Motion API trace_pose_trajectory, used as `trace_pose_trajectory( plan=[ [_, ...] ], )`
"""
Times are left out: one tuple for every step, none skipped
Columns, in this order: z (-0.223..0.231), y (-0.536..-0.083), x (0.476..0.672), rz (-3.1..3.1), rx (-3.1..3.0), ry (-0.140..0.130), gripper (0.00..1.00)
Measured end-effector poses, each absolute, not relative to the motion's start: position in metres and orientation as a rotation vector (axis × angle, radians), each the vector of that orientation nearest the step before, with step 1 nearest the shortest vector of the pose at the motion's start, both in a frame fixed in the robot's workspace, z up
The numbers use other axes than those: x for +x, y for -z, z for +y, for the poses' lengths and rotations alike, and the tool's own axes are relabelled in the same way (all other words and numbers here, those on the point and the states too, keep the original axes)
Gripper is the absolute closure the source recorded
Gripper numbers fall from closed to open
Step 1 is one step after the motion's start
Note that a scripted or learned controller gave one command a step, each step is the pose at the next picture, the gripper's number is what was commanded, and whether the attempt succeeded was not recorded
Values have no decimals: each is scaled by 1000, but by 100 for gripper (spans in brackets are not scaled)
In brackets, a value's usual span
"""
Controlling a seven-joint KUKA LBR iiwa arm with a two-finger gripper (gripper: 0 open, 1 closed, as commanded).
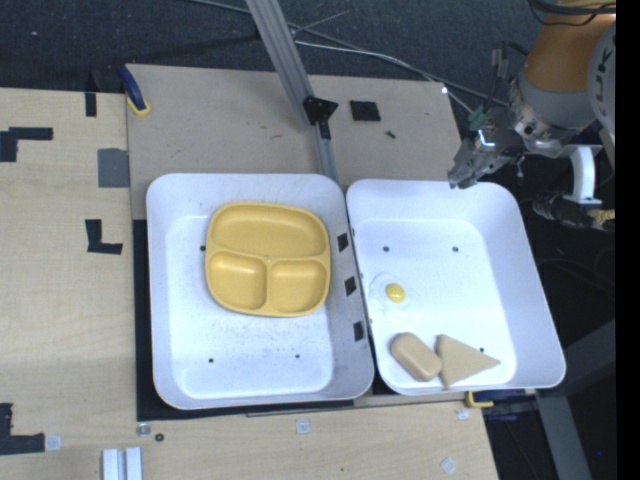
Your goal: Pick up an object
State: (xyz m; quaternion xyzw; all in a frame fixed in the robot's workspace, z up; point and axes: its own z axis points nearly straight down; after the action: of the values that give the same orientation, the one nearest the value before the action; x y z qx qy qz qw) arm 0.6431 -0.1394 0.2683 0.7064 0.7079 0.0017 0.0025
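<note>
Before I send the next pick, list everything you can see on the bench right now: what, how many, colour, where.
Left bin: one, white, left half of the bench.
Right bin: one, white, beside the left bin.
Divided plate: one, yellow, three compartments, upper middle of the left bin.
Small round piece: one, yellow, left-centre of the right bin.
Oval block: one, tan, near the front edge of the right bin.
Wedge block: one, tan, just right of the oval block, close against it.
Metal pole: one, grey, slanting over the bench behind the bins.
Arm: one, grey with an orange band, upper right.
Gripper: one, dark, over the right bin's far rim; finger state unclear.
</note>
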Motion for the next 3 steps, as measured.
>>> trace_pose_trajectory(
  plan=[
    [-89, -271, 627, 2228, 2217, 1, 100],
    [-34, -262, 602, 2229, 2218, 3, 100],
    [26, -249, 593, 2230, 2217, 3, 100]
  ],
)
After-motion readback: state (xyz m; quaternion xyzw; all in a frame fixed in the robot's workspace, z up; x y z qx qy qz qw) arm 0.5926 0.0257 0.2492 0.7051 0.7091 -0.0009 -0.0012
